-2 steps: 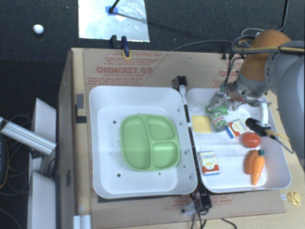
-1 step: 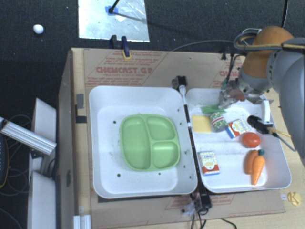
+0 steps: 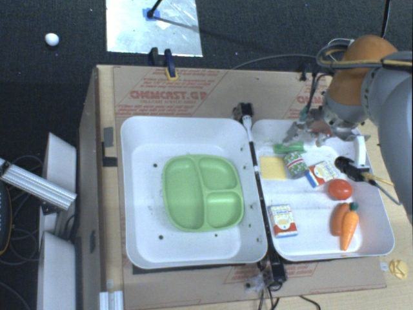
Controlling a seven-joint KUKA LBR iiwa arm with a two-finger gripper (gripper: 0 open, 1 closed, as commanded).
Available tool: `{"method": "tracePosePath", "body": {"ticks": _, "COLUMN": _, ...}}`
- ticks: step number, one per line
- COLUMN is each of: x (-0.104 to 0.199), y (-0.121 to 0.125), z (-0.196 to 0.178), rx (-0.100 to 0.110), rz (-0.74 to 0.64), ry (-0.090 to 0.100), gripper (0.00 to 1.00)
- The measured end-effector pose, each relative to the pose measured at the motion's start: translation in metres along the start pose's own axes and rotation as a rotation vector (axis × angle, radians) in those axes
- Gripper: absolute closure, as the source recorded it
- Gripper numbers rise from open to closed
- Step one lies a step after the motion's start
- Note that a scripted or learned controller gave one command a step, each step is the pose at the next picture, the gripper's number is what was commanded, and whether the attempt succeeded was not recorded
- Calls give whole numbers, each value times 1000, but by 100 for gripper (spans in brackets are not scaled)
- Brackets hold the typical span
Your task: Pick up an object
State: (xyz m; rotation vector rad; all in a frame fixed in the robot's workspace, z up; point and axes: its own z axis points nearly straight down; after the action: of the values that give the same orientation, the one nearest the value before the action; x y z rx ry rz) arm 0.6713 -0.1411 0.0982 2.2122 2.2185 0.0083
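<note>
The hand (image 3: 304, 133) hangs just beyond the green-and-white cylindrical can (image 3: 295, 165), evidently lined up for a pick. Apart or together: cannot tell.

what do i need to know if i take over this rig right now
Gripper: low over the far end of the right bin, by the green piece. Whether it is open or shut is unclear, and nothing can be seen in its grip.
Right bin: yellow block, small can, red and blue packet, tomato, carrot, small box.
Left bin: green divided plate.
Done: the arm has reached the bin.
Left: grasp one object and lift it. The green piece looks like the closest candidate.
</note>
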Motion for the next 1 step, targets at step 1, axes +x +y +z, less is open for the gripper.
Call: {"method": "tracePosePath", "body": {"ticks": 1, "x": -12, "y": -2, "z": 12, "rx": 6, "rz": 2, "ry": 1, "gripper": 0}}
